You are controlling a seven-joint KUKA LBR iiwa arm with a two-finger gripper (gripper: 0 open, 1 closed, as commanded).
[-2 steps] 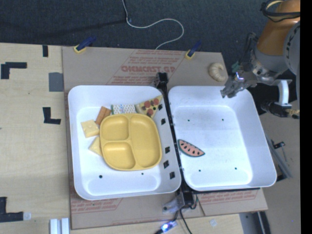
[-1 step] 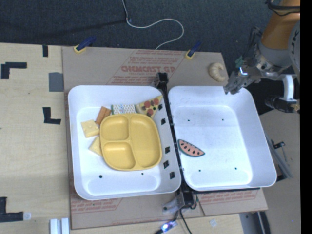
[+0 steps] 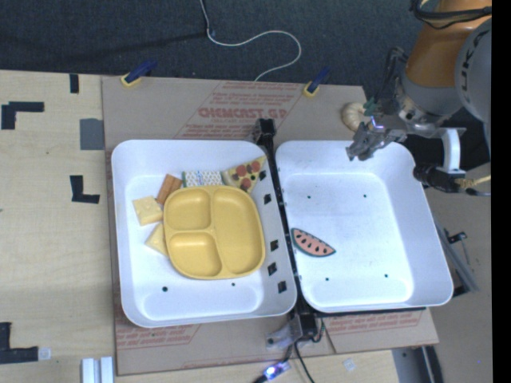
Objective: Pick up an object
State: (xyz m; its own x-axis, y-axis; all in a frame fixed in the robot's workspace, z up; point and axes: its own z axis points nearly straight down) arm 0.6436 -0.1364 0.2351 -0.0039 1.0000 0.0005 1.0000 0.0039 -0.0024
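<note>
Gripper [image 3: 363, 148] hovers over the right bin's [image 3: 415, 290] far edge; its grasp state cannot be told. The watermelon slice [image 3: 311, 243] lies flat near the divider, well apart. Risk: so thin a piece may slip during pickup.

The divided plate [image 3: 214, 231] was plain yellow; the watermelon slice [image 3: 311, 243] was red, dark-seeded, with a green rind.

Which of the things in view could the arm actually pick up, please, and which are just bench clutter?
Pickable: watermelon slice, yellow divided plate, small food pieces behind it.
Clutter: white cable, blue clips, black tape marks.
</note>
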